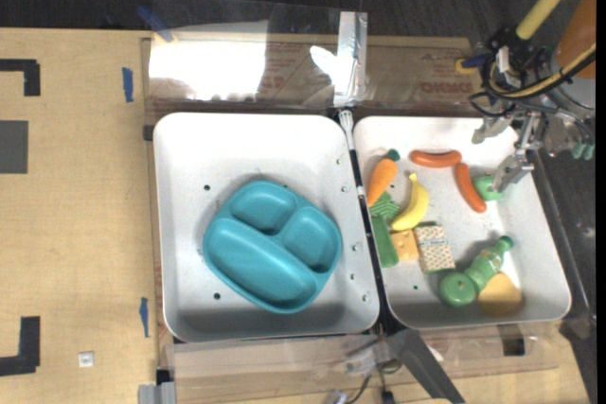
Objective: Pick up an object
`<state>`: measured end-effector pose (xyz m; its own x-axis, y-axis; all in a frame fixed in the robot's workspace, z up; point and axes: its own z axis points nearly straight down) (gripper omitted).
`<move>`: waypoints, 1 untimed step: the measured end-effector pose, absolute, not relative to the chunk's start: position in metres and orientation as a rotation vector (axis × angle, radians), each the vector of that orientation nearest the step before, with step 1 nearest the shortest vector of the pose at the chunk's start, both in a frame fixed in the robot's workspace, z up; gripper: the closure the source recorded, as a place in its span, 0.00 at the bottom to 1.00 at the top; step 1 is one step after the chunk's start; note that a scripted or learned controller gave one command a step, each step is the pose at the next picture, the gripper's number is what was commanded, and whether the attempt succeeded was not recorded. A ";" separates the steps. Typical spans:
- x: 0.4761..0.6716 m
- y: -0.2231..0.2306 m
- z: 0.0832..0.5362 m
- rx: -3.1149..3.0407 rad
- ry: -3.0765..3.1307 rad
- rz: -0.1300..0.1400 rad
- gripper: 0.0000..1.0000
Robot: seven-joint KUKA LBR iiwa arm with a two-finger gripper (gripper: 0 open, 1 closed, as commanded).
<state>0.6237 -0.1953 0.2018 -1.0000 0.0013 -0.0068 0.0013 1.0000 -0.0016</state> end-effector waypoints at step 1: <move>0.627 -0.223 0.114 0.081 3.132 -0.003 0.00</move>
<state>0.6265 -0.2234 0.1141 -0.9986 0.0514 -0.0084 0.0514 0.9987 -0.0015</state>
